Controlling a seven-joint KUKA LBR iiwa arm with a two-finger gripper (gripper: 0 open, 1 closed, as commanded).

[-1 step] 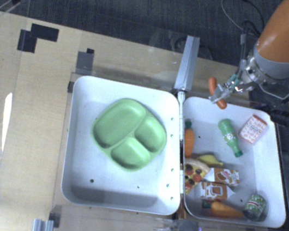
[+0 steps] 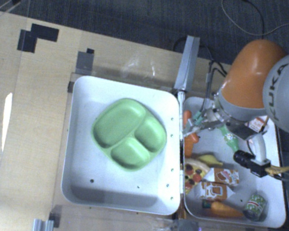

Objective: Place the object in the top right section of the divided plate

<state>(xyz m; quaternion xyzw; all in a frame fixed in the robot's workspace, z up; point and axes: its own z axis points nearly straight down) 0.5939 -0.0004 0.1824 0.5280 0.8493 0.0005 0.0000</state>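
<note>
Seemingly, the picking step is in hand.
The gripper [image 2: 201, 122] is lowered at the right bin's [image 2: 276, 215] upper left corner; jaw state cannot be told; no object is seen held; the green plate [image 2: 129, 133] in the left bin [image 2: 74, 183] is awaited.

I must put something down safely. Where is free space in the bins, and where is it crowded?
Free: the left bin floor around the green divided plate, especially the strip between plate and near rim. The plate's sections also lie bare. Crowded: the right bin, with toy food and the gripper.
</note>
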